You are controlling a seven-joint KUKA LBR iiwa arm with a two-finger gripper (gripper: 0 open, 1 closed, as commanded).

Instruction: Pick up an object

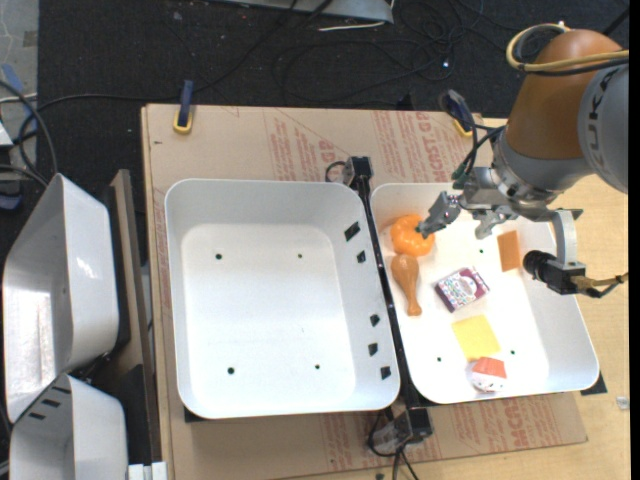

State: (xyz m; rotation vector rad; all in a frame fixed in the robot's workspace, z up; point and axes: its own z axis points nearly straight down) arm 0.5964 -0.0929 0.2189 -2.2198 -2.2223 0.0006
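— Where's your target?

— The round orange plastic fruit (408,236) sits at ten o'clock in the right white bin (560,338), the gripper (438,215) just over it; open or clenched, I cannot tell.

— Your risk?

— It could roll against the tan toy drumstick (407,280) at its six o'clock.

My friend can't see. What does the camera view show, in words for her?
A grey robot arm reaches from the right over the right white bin, its gripper just above an orange toy. That bin also holds a toy drumstick, a purple packet, a yellow square, an orange block and a small red-and-white thing. The left bin sits beside it.
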